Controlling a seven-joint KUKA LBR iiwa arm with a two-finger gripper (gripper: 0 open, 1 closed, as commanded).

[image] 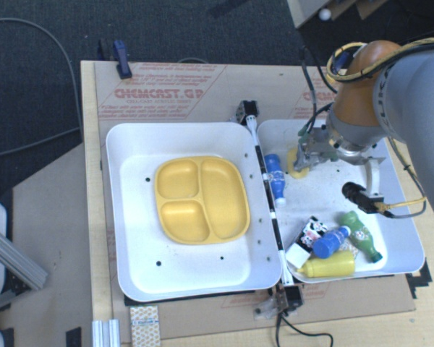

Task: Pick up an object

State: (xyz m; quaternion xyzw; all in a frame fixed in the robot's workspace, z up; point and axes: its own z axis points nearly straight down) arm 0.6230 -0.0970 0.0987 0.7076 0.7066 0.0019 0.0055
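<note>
Yellow plastic shows just under my tool point(309, 152), a small pale-yellow object point(298, 166) lying near the far left corner of the right bin point(399, 260), close to the wall shared with the left bin point(126, 259). I see only a rounded lump of it below the tool, so its full shape and long axis are unclear to me. My tool hangs right over it, pointing down into the bin, and I cannot tell how wide it stands or whether it has hold of anything.

Just left of that object lies a blue-and-white bottle point(275, 178), its long axis running along the bin wall, from far to near. At the near end of the right bin sits a cluster: a second blue bottle point(330, 241) lying slantwise with its cap up and to the right, a green bottle point(361, 235) beside it angled down to the right, a yellow bottle point(328, 267) lying crosswise along the near wall, and a black-and-white spotted carton point(309, 236) to their left.

The left bin holds a yellow divided plate point(201, 198) with three compartments, lying flat near its middle. Both bins rest on the brown tabletop point(173, 85).
</note>
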